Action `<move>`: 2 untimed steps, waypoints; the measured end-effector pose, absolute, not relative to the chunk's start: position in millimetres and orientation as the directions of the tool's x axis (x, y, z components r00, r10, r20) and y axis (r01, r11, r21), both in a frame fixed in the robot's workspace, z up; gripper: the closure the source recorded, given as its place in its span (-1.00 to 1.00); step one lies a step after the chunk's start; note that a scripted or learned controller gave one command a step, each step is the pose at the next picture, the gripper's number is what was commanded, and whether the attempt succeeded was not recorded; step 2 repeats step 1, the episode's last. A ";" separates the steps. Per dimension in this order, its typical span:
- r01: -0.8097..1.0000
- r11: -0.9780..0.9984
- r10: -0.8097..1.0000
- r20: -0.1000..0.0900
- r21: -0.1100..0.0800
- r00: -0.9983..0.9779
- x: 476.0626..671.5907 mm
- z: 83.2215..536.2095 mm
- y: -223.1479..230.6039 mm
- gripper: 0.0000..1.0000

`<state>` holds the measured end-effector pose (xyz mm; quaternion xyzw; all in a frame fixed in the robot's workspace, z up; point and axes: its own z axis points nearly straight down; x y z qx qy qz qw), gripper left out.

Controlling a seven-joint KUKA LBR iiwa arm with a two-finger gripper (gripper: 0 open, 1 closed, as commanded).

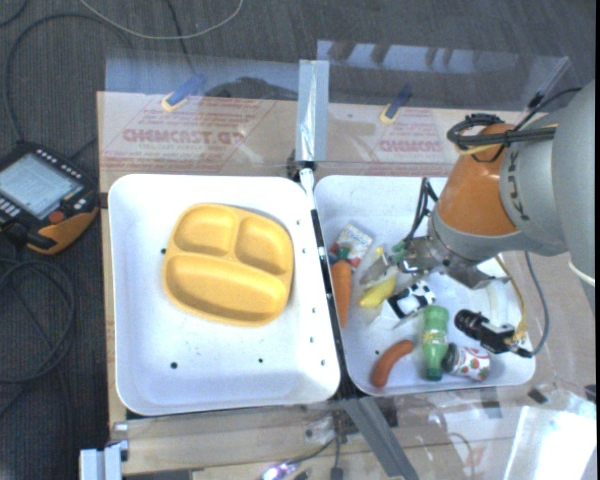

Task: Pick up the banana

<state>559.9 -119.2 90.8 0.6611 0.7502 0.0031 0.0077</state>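
Note:
The banana [377,291], small and yellow, lies in the right bin [510,373] among other toy foods, left of centre. My gripper [402,260] hangs just above and to the right of the banana, below the arm's orange band [477,196]. The gripper's tip sits close over the banana's upper end. I cannot tell whether it touches the banana.
Around the banana are an orange carrot [341,290], a black-and-white toy [413,299], a green bottle [435,336], a red sausage [391,362], a red-white can [471,363] and a small packet [353,239]. The left bin [140,368] holds a yellow divided plate [230,262].

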 end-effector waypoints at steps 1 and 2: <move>0.992 0.127 0.992 -0.005 0.021 -0.127 562.2 102.3 -116.9 1.00; 0.992 0.127 0.992 -0.005 0.021 -0.127 562.2 102.3 -116.9 1.00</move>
